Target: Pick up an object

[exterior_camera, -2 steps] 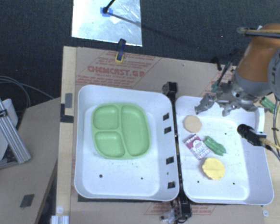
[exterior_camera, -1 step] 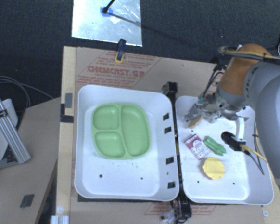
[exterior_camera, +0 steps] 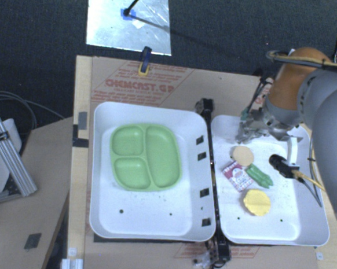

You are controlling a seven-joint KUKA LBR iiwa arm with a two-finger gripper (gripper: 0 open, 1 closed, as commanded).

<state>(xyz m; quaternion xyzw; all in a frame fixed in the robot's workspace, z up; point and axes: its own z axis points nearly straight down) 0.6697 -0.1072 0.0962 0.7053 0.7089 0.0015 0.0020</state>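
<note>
at the far left a metal rail (exterior_camera: 7, 159) stands slanted beside the worktop (exterior_camera: 76, 176). a cardboard sheet (exterior_camera: 155, 80) with red print lies on the worktop under both bins, and a small yellow and blue clamp (exterior_camera: 144, 62) sits at its far edge.

the left bin (exterior_camera: 145, 213) holds one thing, a pale green plate (exterior_camera: 145, 157) with three compartments, lying flat towards the bin's far half.

the right bin (exterior_camera: 280, 224) lies just beside the left one, their rims touching along the middle. all the things i could pick up are here, gathered near the bin's middle. furthest left is a small pink and white packet (exterior_camera: 238, 176). just beyond it lies a round tan biscuit (exterior_camera: 243, 155), touching or nearly touching the packet. my claw (exterior_camera: 249, 131) hangs at the bin's far left part, just past the biscuit, pointing down. nothing shows inside it, and i cannot tell whether it is apart or together. to the right of the packet lies a green pod (exterior_camera: 259, 176), set at a slant, close against the packet. nearer the front edge sits a yellow round piece (exterior_camera: 256, 202), just beside the pod and packet but apart from the biscuit.

my arm (exterior_camera: 327, 109), grey with its orange band (exterior_camera: 289, 82), reaches in from the right over the bin's far corner.
</note>
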